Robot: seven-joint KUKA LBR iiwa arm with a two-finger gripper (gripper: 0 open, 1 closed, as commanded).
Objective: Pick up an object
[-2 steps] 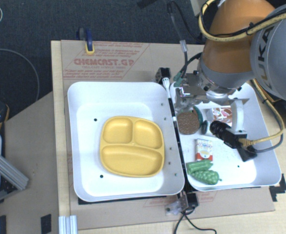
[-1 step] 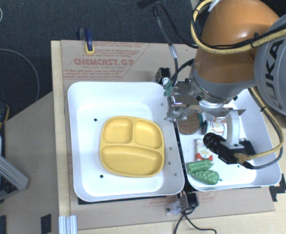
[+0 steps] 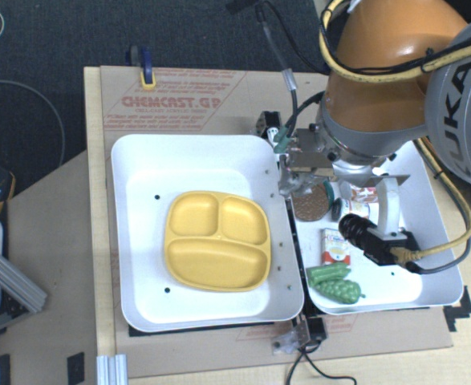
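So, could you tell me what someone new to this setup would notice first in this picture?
The yellow divided plate stands out first, lying alone in the middle of the left bin. Next comes the arm's large orange band, hanging over the right bin. That bin's near end holds green pea pods and a small red-and-white packet.

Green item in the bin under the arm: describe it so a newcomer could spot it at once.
Of the two white bins, take the right bin, not the one holding the yellow plate. At its near edge, just below a small red-and-white packet, lie the green pea pods: the only green, bumpy thing in that bin.
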